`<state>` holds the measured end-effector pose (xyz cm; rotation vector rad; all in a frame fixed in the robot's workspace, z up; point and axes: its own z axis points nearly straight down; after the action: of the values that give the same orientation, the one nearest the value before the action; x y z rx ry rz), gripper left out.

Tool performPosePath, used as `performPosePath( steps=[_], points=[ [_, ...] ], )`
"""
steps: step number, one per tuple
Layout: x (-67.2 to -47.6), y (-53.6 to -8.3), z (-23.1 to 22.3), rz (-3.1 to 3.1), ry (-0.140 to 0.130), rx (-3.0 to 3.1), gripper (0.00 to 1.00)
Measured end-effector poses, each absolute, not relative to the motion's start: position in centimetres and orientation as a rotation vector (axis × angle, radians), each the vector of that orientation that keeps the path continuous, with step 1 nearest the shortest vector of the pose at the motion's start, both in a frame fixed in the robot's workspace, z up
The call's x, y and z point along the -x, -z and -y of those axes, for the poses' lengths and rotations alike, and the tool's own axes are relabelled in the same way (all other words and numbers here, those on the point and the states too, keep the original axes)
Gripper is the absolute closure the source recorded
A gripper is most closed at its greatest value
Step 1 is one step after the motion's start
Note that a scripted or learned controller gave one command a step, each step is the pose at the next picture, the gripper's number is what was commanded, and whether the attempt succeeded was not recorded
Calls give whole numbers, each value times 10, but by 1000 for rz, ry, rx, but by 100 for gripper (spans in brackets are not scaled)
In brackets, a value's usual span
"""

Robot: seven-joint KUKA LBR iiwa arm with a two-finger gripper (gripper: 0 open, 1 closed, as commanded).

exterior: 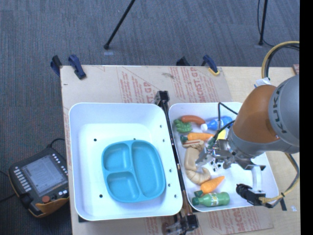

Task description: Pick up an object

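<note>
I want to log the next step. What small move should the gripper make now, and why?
Probably a short descent. The gripper hangs over the right bin, directly above the croissant, and nothing shows between its fingers. Carrots lie close by.

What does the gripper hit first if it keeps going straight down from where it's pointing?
Most likely the croissant: the gripper hangs right above its upper end in the right bin. Depth is unclear from this slanted view, so the carrot beside it is possible.

Two white bins sit side by side: a left bin [83,131] and a right bin [266,180]. The left bin holds one blue tray [133,170]. The right bin holds two carrots [212,184] [198,136], one green bottle [211,199] and one croissant [195,173].
</note>
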<state>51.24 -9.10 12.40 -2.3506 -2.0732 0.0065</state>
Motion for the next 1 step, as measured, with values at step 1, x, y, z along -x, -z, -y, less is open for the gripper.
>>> performPosePath(
  steps=[1],
  points=[
    [-527, -103, 96, 1872, 11, 2534, 0]
  ],
)
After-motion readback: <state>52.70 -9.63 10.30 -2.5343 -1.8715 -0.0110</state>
